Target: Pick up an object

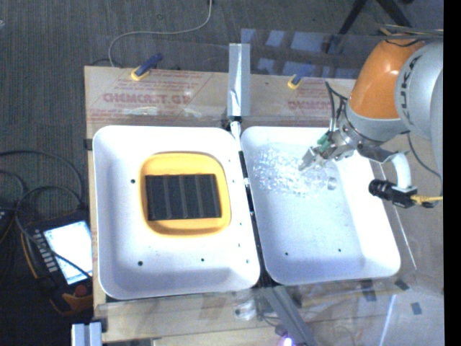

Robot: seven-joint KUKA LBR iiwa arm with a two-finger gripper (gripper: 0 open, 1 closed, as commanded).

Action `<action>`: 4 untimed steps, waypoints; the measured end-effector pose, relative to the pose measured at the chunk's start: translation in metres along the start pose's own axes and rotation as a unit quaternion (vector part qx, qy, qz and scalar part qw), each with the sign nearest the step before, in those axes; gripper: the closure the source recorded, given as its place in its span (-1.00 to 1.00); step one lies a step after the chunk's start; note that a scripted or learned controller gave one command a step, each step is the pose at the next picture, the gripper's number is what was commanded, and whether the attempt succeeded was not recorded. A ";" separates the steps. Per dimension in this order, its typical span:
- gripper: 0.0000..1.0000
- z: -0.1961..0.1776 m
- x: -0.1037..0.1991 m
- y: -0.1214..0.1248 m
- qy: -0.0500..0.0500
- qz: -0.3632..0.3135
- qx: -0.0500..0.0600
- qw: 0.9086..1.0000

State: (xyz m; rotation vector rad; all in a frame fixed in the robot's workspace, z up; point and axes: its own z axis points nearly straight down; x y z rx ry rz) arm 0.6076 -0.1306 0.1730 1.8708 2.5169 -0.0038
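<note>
Clear crinkly object [288, 170], probably a transparent plastic bag or wrapper, lies in the right bin [338, 254], upper-left part of its floor, near the divider between the bins. It's the nearest pick target. The hand [317, 155] sits at the object's right edge, low over the bin floor, reaching in from the right under the arm [392, 85] with its orange band. Can't tell whether the hand is open or closed; the tip is small, glinty, and merges with the shiny plastic. Can't tell either if it touches the plastic or hangs just above it.

Step, as I judge it: approach/descent onto the target, grasp not confirmed. Nothing is visibly lifted. Next move calls for closing on a bunched fold of the plastic, not a flat patch, then a straight lift clear of the bin wall. Thin clear film could slip out.

Left bin [115, 215] holds a yellow tray with a dark ribbed insert [184, 195], well apart from the hand, flat on the floor.

Hard to make out: the object's true outline, white on white, only speckled highlights show. A black-tipped part [389, 190] juts from the arm by the right bin's rim; purpose unclear. Arm is cut off at the frame's right. The worktop [158, 96] under the bins shows only at the back.
</note>
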 end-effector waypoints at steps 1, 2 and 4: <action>1.00 -0.024 0.002 -0.058 0.002 -0.003 0.002 1.000; 1.00 -0.044 0.051 0.011 0.002 0.005 0.001 1.000; -1.00 -0.017 0.090 -0.040 0.004 0.145 0.003 0.989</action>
